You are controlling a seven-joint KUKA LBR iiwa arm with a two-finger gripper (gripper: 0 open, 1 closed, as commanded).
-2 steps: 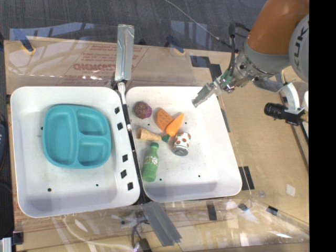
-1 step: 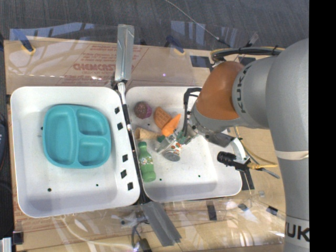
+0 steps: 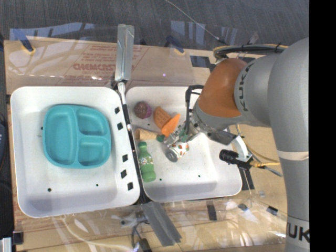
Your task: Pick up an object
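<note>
Hand [image 3: 185, 135] is down in your right bin [image 3: 210, 185], right above the small patterned can [image 3: 178, 151], which lies tipped just below-left of it, long axis slanting down-left. Finger spread: you can't tell from here. Carrot [image 3: 170, 124] sits just up-left.

Gripper [image 3: 185, 135] low in right bin [image 3: 210, 185], among small objects [image 3: 163, 122].
</note>
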